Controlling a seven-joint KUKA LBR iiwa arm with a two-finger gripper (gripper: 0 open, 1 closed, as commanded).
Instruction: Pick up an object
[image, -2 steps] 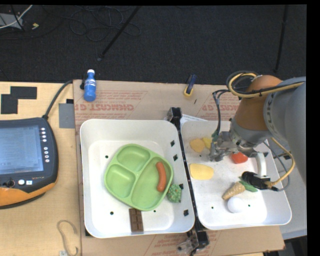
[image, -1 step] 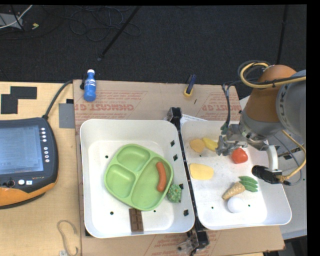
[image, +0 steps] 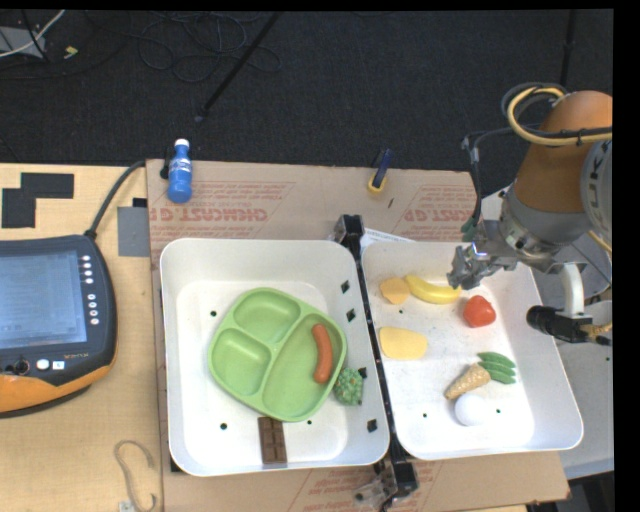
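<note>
Two shallow white bins sit side by side on the bench (image: 60, 200), and we read them from the left. Farthest left we see a handheld control pendant (image: 50, 315) with a grey screen and orange trim, lying on the bench apart from the bins. Beyond the left bin (image: 185, 400), on the cardboard, a small blue bottle (image: 180, 172) stands upright. Inside the left bin lies a green divided plate (image: 265, 350), with a red sausage (image: 323, 352) resting in its right compartment; a green broccoli piece (image: 349, 386) touches the plate's near right edge, and a brown chocolate bar (image: 272, 440) lies at the bin's near wall. Crossing into the right bin (image: 550, 420), we find an orange piece (image: 394, 291) touching the left end of a yellow banana (image: 432, 291), with a yellow slice (image: 402, 343) nearer to us. Just beside the banana's right end we see the gripper (image: 466, 270), low over the bin's far part; we cannot tell how its fingers stand. A red tomato (image: 479, 311) lies just right of and nearer than the gripper. Nearer still sit an ice cream cone (image: 468, 380), a green bean pod (image: 498, 367) beside it, and a white egg (image: 469, 409).
</note>
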